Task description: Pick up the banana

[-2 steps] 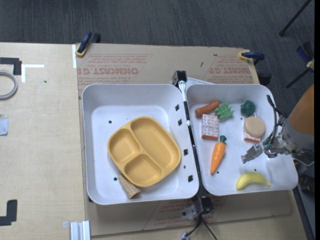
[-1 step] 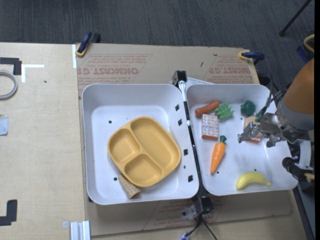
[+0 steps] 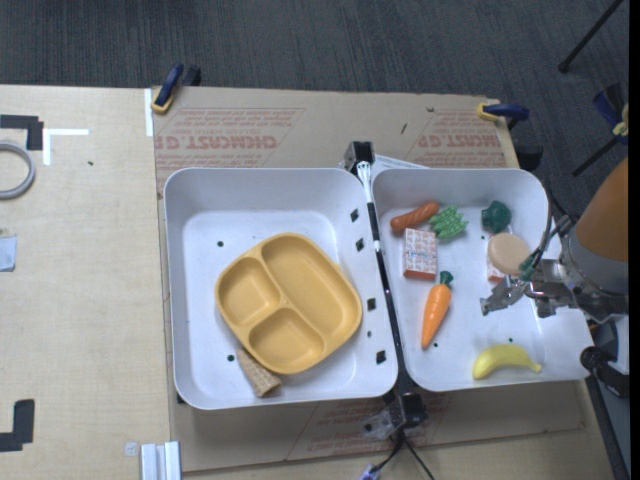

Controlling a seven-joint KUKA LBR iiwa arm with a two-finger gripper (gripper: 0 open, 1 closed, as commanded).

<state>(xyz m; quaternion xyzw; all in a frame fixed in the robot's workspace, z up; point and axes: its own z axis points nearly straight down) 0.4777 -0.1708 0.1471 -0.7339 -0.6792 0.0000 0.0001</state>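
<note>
Just below the claw (image 3: 505, 298) lies the banana (image 3: 506, 361), apart.

The yellow three-compartment plastic tray (image 3: 288, 302) sits in the left white bin (image 3: 190, 268); the yellow banana (image 3: 506, 361) lies in the right white bin (image 3: 455, 378), right of the orange carrot (image 3: 434, 313).

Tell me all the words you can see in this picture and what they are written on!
Red print, upside down, on the cardboard sheet above the left bin: too blurred to read surely.
More red print on the cardboard above the right bin: too blurred.
Small red and white box in the right bin: print too small to read.
</note>
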